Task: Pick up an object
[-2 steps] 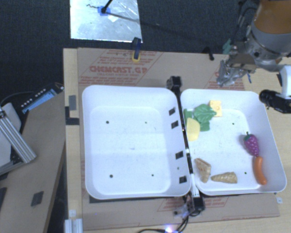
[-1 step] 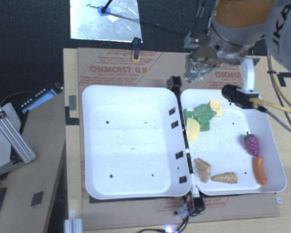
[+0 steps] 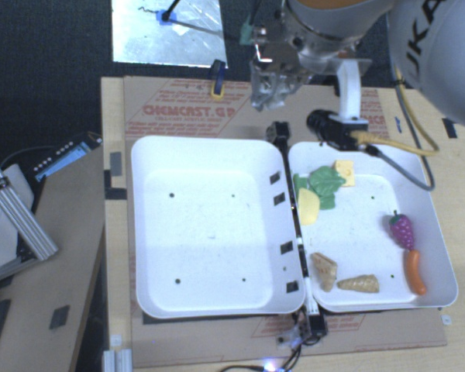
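Grey and bulky, the arm [image 3: 372,6] fills the top right of the view, its orange band showing just above the wrist. Below it the desk [image 3: 85,231] carries a cardboard sheet with red print, and on that sit two shallow white bins side by side. The left bin [image 3: 209,223] lies below and slightly left of the tool. The right bin [image 3: 372,231] lies below and to the right of the tool, and it holds all the loose items.

The tool [image 3: 270,91] hangs above the cardboard, beyond the far edge of the bins and near the seam between them; whether its fingers are apart or together cannot be told, since they blur into one metallic mass. Nothing is seen between them.

Nearest the tool, in the right bin's far left part, lies a green leafy piece [image 3: 325,183], with a small yellow block [image 3: 344,172] touching its right side and a pale yellow piece [image 3: 308,206] just below it. Farther from the tool, at the bin's right wall, sit a purple grape bunch [image 3: 401,229] and an orange sausage shape [image 3: 415,272]. Along the near edge lie a tan cone [image 3: 359,284] and a small tan chunk [image 3: 324,269].
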